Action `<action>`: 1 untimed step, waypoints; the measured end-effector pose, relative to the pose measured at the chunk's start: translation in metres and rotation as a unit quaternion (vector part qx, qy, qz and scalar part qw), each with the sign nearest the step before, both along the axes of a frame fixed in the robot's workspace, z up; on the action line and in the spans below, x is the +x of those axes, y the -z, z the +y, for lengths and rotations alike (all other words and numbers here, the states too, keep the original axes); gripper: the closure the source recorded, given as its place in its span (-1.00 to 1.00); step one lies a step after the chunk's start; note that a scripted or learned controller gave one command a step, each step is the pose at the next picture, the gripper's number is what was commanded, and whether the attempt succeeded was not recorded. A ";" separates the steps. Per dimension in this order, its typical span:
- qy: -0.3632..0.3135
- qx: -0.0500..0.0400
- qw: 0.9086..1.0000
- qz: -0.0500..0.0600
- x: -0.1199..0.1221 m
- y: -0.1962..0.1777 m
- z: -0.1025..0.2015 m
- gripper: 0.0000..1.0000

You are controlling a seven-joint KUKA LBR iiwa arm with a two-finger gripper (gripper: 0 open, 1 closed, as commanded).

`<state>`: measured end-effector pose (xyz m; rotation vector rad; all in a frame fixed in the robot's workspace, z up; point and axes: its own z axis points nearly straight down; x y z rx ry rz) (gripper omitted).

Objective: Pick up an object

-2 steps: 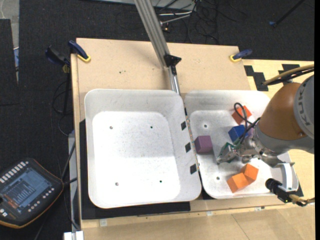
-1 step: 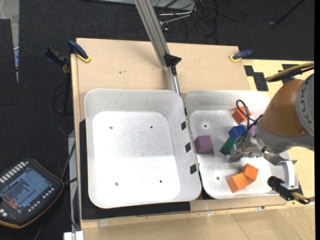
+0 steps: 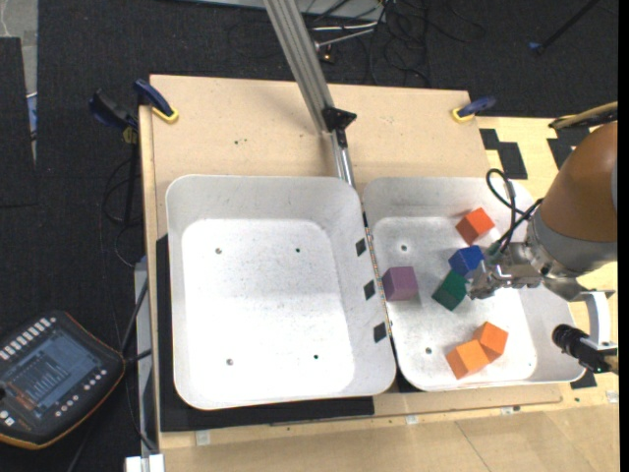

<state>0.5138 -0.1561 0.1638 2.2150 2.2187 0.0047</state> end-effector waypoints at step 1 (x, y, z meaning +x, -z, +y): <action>-0.001 0.000 1.000 0.000 0.002 -0.052 0.000 1.00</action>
